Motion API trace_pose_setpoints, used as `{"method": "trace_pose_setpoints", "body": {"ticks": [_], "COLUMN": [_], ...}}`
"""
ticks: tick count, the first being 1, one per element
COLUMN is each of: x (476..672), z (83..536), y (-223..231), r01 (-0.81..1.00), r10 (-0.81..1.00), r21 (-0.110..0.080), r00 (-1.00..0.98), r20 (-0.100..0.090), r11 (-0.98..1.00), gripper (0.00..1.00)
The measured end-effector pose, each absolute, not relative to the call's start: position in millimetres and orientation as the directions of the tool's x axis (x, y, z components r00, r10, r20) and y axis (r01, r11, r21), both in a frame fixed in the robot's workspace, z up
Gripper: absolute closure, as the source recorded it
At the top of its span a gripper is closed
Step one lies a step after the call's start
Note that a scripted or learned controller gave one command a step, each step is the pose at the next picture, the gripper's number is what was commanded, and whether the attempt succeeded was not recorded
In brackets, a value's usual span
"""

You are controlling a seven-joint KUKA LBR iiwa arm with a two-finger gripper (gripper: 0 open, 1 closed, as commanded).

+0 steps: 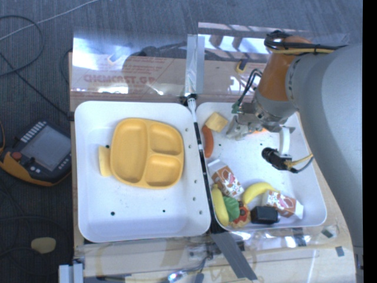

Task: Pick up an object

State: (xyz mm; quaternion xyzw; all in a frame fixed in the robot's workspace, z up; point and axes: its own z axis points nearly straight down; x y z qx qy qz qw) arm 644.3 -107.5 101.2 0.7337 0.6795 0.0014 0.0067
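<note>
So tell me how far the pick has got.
Done: the grey arm's gripper is down in the right white bin, beside the pale yellow cheese-like block. In hand: nothing visibly held; whether it grips anything is unclear. Left: grasping and lifting an item; the yellow banana and orange sausage lie untouched.

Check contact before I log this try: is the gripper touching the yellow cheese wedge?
Apart. The camera view shows white bin floor between the gripper and the yellow cheese wedge.
</note>
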Motion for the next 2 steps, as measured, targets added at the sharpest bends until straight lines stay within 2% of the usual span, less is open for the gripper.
{"method": "trace_pose_setpoints", "body": {"ticks": [1, 2], "x": [662.4, 619.0], "z": [183.8, 206.3], "y": [-89.8, -156.6], "r01": [0.995, 0.996], "r10": [0.995, 0.996], "r21": [-0.001, -0.002], "r00": [0.102, 0.091], "r20": [-0.004, -0.004], "r11": [-0.102, -0.091], "gripper": [1.00, 1.00]}}
